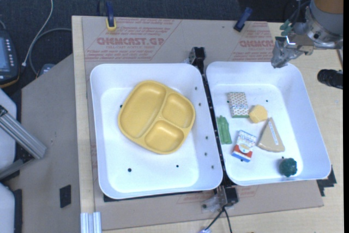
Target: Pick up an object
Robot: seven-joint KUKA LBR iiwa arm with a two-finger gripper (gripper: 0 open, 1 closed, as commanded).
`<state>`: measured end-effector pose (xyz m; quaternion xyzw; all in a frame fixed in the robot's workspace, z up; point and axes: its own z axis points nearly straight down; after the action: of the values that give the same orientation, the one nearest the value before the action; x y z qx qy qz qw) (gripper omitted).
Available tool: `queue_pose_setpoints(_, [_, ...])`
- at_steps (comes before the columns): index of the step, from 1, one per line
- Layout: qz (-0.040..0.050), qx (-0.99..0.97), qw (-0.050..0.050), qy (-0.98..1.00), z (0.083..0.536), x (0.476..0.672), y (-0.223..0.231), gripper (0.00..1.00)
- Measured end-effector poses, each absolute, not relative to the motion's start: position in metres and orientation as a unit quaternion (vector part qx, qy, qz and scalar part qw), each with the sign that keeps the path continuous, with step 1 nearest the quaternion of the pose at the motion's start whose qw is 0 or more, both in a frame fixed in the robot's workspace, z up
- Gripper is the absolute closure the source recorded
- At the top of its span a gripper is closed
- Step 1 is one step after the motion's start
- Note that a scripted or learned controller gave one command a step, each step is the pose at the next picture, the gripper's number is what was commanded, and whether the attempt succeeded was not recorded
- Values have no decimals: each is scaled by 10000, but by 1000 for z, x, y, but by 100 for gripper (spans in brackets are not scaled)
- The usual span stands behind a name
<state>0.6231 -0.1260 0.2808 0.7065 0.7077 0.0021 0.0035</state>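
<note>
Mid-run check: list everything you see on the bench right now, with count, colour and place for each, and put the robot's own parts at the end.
bins: two, white, side by side on the bench
divided plate: one, yellow, three compartments, in the left-hand bin
patterned packet: one, white with fine print, upper part of the right-hand bin
yellow block: one, just right of the packet
green stick: one, near the right-hand bin's left wall
small carton: one, white, blue and red, centre of that bin
wedge: one, beige, right of the carton
round lump: one, dark green, lower right corner
gripper: one, grey, above the right-hand bin's far rim
</note>
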Motion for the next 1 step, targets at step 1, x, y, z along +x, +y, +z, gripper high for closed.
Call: queue_pose_setpoints(1, [-1, 7058, -12, 7085, 277, 609, -83, 100])
